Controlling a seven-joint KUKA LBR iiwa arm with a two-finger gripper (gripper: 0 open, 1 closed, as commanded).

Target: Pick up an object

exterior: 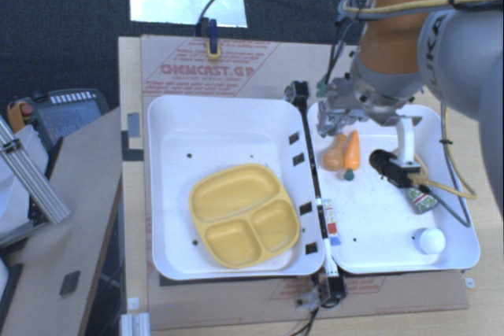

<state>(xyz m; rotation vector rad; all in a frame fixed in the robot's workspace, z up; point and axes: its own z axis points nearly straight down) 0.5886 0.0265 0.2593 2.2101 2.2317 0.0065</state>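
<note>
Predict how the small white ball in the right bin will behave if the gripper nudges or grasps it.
The white ball looks round and smooth, so it would probably roll when nudged. It lies near the right bin's front corner, whose walls may stop it. Its small size suggests lightness, and it might squirt from closing fingers.

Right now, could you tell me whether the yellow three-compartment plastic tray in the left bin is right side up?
Right side up: the yellow three-compartment plastic tray lies flat in the left white bin, its three hollows facing upward.
</note>
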